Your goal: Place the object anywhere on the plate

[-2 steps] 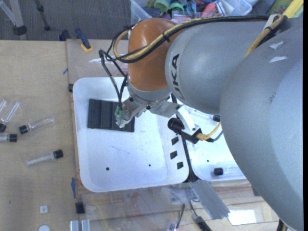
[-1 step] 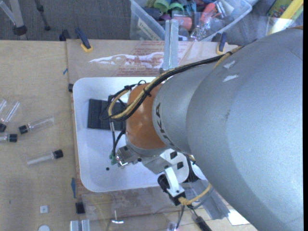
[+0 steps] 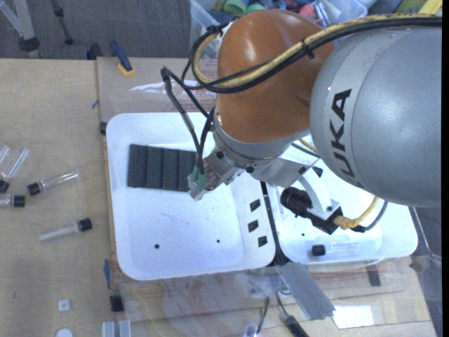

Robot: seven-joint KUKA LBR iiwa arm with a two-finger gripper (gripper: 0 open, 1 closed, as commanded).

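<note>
One dark ribbed plate [image 3: 160, 167] lay by the left bin's [image 3: 140, 258] far edge; your pincer [image 3: 198, 182] hovered beside it, its state indiscernible. You next needed to confirm the object.

We see the grey KUKA arm with its orange band [image 3: 263, 76] over two shallow white bins [image 3: 140, 255], a dark ribbed rectangular plate [image 3: 158, 167] in the left bin, the two-finger gripper [image 3: 198, 183] at its right edge.

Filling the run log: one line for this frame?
arm: grey KUKA arm with orange band over left white bin | gripper beside dark ribbed rectangular plate | grasp: cannot tell
</note>
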